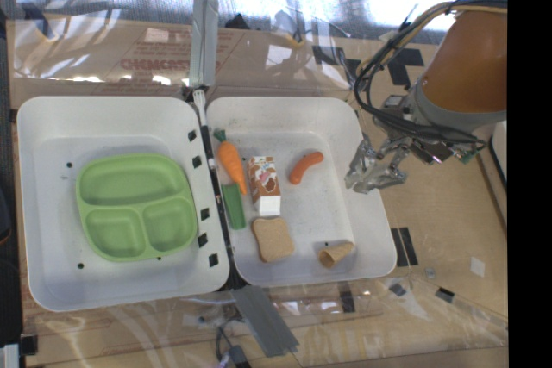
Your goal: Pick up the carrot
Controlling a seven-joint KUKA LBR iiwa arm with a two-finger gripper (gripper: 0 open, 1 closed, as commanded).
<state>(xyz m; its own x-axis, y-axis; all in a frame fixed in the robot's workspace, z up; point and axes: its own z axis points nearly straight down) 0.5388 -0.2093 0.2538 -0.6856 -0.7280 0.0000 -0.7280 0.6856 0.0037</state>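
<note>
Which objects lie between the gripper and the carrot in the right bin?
In the camera view, the sausage and the small carton lie between the gripper and the carrot; the carton stands right beside the carrot.

We note brown cardboard-covered desk [448,228] under glossy clear film, bright glare streaks along far edge. Grey tape strip [266,319] at near edge, black tape marks [404,246] scattered right.
</note>
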